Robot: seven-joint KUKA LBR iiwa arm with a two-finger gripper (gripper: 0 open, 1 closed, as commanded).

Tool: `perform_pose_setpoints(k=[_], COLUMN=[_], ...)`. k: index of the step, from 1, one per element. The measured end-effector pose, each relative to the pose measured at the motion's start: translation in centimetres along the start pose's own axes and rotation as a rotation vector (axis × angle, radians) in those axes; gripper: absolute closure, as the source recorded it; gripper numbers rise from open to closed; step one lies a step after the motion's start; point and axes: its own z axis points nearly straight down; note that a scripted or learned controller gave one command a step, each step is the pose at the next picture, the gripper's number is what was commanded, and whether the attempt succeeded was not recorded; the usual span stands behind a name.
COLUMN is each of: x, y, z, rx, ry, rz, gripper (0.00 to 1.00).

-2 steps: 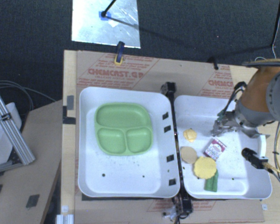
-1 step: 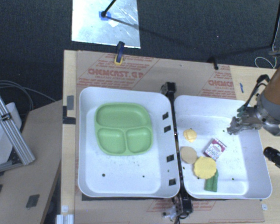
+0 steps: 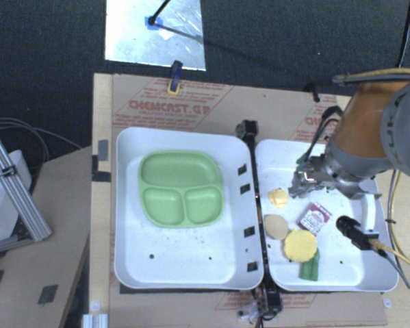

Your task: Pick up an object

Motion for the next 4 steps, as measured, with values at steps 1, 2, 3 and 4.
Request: perform_pose_setpoints(k=[1, 2, 3, 4], x=[-0.7, -5.5, -7.9, -9.1], y=[-0.1, 3.1, 3.4, 5.9], z=[0.0, 9.5, 5.3, 10.1], rx=[0.000, 0.000, -0.003, -0.002], ry=[-0.003, -0.004, -0.005, -0.005], rz=[0.010, 0.015, 0.013, 0.009], gripper=[0.00, 0.00, 0.00, 0.00])
